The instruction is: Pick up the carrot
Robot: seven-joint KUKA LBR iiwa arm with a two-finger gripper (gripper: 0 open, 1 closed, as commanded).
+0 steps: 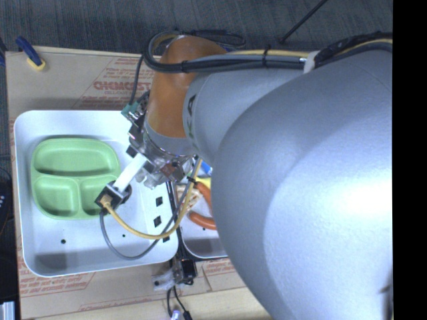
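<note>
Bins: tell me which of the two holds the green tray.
The left bin: the green divided tray lies in it. The right bin, mostly under the arm, holds the orange carrot.

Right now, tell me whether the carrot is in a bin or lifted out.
In a bin, apparently: the carrot lies low in the right bin, mostly hidden behind the arm. Whether anything grips it, cannot tell.

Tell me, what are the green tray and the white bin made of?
Green tray: probably plastic, with smooth, moulded, rounded compartments and a soft sheen. White bin: likely plastic too, though painted metal is possible; it looks smooth with slightly glossy, rounded walls.
</note>
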